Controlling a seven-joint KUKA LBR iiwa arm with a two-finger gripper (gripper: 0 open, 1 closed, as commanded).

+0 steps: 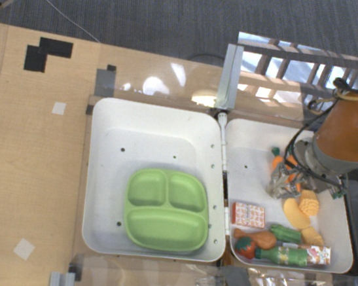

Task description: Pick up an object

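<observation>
Two shallow white plastic bins sit side by side on a pale wooden bench [23,170], under a dark grey carpeted floor across the top of the frame. The left bin [114,136], near the centre of the frame, carries a light green plastic plate with three compartments [168,209] lying flat in its lower half. Black square markings [46,53] show on the bench at the upper left.

The right bin [248,145] holds a cluster of toy food along its lower and right parts. A small red-and-white patterned box [249,215] lies near the bin's lower left, just beside the divider between the bins. Below it are a brown drumstick-shaped toy [257,237], a red rounded toy [245,249] and a green bottle-shaped item with a printed label [292,255], all crowded together along the bottom edge. A yellow corn-like toy [308,205] and a yellow oval piece [295,216] lie to the right, touching each other. A small orange carrot-like toy [276,163] lies higher up.

The grey arm with its orange band [345,133] reaches in from the right, its gripper [281,184] lowered into the right bin just left of the yellow corn-like toy. How far apart the fingers are, and whether anything is between them, cannot be told from here.
</observation>
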